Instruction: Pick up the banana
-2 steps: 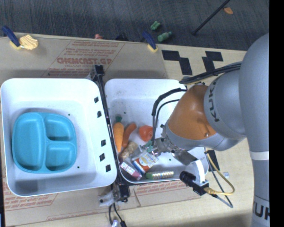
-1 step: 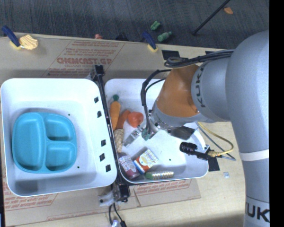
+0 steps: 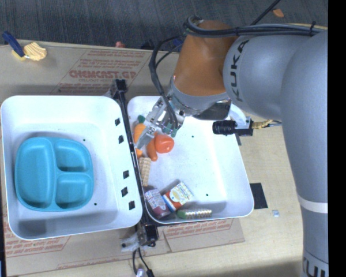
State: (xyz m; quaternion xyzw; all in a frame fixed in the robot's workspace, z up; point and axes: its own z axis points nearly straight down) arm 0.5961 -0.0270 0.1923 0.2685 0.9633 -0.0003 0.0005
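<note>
The hand (image 3: 163,122) hangs low over the upper left corner of the right bin (image 3: 219,172), tilted towards the wall between the bins. Whether it is wide or narrow I cannot tell, and nothing can be seen held in it. Touching or just beside its tip lie an orange-red rounded piece (image 3: 162,145) and an orange carrot-like piece (image 3: 139,133), with a small green bit (image 3: 140,120) close by. Further down along the wall lies a pale yellow ridged piece (image 3: 145,170), its long axis running along that wall. I cannot say for sure which of these is the banana. If it is the pale yellow piece, it lies below the hand, towards the bin's near edge.
</note>
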